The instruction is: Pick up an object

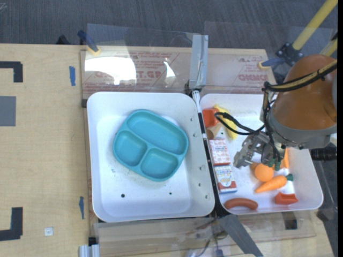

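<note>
**Hand low over the toy food**

Nearest the camera, a toy sausage (240, 203) lies at the right bin's (313, 183) front rim. To the left, a teal divided plate (151, 144) sits in the left bin (102, 159). Small cartons (220, 161) line the right bin's left wall. Reaching in from the right, the arm (305, 103) bends down, its hand (247, 155) just left of an orange ball (263, 172) and carrot (271, 183); whether its fingers are spread, I cannot tell.

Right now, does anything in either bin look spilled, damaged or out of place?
Nothing stands out. The blue divided plate lies flat, turned at an angle, in the left bin. Toy foods, including a carrot and sausage, lie scattered in the right bin by the end effector.
</note>
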Robot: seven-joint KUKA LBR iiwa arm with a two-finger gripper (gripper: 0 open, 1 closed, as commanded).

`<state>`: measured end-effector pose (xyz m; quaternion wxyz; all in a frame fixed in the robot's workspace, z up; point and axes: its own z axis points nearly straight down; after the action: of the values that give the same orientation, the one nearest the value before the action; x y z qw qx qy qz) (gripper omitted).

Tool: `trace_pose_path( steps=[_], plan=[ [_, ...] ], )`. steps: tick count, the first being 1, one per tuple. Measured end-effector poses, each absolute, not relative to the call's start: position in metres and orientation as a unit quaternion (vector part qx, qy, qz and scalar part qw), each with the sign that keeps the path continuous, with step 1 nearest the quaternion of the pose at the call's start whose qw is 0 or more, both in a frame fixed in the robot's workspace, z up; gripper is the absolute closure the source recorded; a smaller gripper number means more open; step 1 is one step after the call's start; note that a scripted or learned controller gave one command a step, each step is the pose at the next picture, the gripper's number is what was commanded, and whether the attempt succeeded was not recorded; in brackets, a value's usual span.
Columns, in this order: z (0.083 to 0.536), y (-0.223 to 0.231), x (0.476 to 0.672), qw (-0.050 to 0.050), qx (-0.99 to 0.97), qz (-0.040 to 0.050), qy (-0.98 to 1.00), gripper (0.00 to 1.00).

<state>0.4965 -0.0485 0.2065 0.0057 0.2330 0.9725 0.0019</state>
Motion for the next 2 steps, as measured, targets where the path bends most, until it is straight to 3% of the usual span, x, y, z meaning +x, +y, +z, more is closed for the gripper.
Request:
trace_pose_path(
  steps=[1,2],
  plan=[
    [0.159,-0.1458,0.5083,0.001,0.159,-0.001,0.987,1.0],
    [0.1603,-0.1431,0.5097,0.003,0.156,-0.0001,0.988,0.0]
  ],
)
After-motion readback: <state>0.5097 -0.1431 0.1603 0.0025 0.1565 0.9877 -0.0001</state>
